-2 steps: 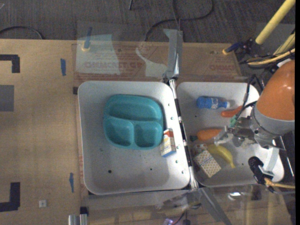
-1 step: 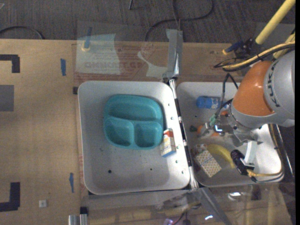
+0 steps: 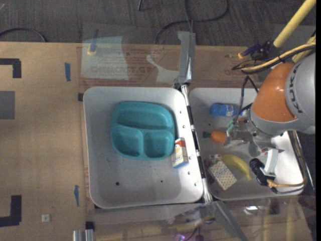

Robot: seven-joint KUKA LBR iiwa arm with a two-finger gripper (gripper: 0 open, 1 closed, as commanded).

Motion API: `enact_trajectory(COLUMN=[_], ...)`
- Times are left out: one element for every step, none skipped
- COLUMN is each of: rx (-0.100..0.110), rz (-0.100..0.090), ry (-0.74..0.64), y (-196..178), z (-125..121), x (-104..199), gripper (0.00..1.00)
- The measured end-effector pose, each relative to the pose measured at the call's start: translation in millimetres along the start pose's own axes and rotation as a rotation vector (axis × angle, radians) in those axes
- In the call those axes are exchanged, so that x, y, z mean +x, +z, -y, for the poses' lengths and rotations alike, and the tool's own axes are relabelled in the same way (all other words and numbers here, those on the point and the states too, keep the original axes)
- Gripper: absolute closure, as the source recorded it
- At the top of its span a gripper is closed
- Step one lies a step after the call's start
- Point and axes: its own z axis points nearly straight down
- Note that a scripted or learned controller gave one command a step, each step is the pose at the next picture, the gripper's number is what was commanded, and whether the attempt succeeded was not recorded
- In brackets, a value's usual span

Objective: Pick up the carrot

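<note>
Carrot, one, right bin, beside jaws

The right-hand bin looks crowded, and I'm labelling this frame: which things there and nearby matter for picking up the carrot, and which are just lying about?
Belongs to the job:
carrot, in the right bin
gripper, right beside the carrot

Just lying about:
blue bottle
banana
patterned packet
teal divided plate in the left bin
small carton

Hand fingers perhaps blurred against carrot; arm cut off by right edge.
</note>
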Motion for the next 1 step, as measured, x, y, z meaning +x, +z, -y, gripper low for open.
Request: enact_trajectory(rx=[0.013], rz=[-0.005], ry=[0.037], y=[-85.8], z=[31.2], x=[64.1], gripper=[1.00])
